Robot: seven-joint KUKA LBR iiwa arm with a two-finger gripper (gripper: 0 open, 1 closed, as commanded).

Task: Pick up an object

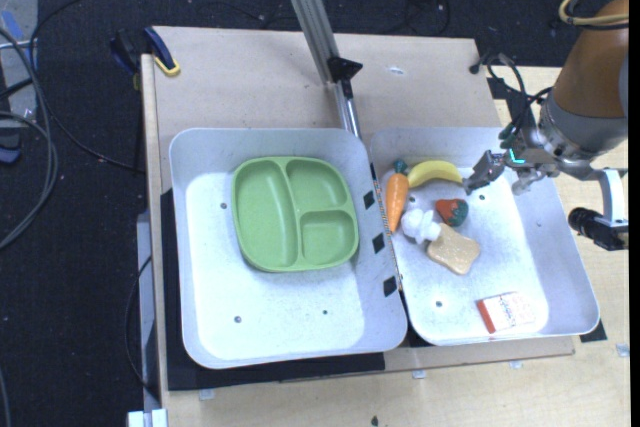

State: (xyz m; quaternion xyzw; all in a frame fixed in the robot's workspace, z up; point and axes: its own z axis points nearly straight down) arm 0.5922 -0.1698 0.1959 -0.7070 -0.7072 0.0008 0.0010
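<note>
The right bin (550, 245) holds a yellow banana (433, 173), an orange carrot (396, 199), a red strawberry (452, 211), a white lump (422, 227), a tan bread slice (453, 252) and a red-and-white packet (506, 312). My gripper (500, 172) hangs over the bin's upper part, just right of the banana and above the strawberry. Its fingers look spread apart with nothing between them.
The left bin (200, 315) carries a green divided plate (296, 213). A metal pole (312, 5) slants down to the gap between the bins. The grey and orange arm (590, 85) comes in from the right edge. Black clips (380, 240) sit on the divider.
</note>
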